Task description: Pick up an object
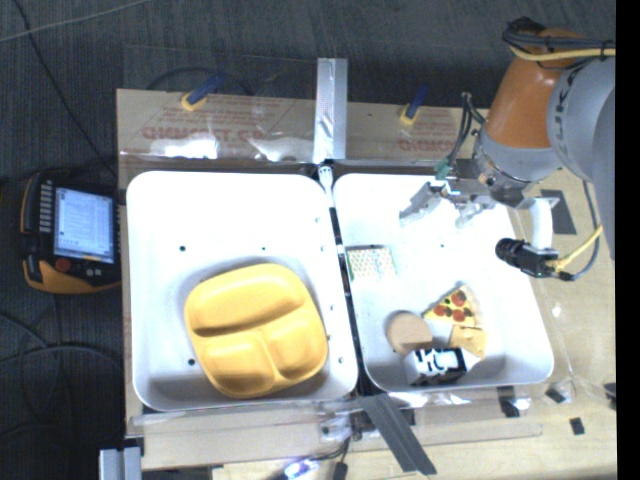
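A grey arm with an orange band reaches in from the upper right, its gripper (447,204) hanging above bare floor at the top of the right bin (520,308), jaws spread wide and holding nothing. The candidates cluster at the lower right of the frame: a pizza slice (458,315), a brown disc (404,330) touching it and a black-and-white block (437,362) just below. A small mesh patch (368,261) lies near the divider. A yellow tray (257,327) sits in the left bin (160,228). A clean pick likely means travelling toward the cluster and descending on one item's free edge.

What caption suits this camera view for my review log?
Open gripper hovers over right bin above pizza slice; yellow tray fills left bin.
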You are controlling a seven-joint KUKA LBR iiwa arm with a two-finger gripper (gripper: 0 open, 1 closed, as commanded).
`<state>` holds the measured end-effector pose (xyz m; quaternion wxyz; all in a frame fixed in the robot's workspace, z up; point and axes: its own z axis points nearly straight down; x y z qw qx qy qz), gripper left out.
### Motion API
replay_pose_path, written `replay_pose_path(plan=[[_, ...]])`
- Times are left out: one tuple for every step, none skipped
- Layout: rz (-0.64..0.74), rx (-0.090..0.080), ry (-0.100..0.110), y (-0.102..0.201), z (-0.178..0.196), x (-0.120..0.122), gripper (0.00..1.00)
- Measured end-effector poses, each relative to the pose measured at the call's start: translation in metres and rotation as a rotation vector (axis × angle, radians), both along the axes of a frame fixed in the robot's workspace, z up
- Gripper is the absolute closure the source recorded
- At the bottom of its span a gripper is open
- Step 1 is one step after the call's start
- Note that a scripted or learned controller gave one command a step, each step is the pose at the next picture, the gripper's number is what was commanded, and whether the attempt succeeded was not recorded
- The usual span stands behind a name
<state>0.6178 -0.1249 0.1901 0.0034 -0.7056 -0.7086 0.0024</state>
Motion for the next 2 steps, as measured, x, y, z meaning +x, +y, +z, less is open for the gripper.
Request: replay_pose_path(plan=[[-0.137, -0.002, 0.001, -0.0368, -0.0130, -0.1152, 0.00], [-0.137, -0.001, 0.001, -0.0365, -0.0130, -0.1151, 0.00]])
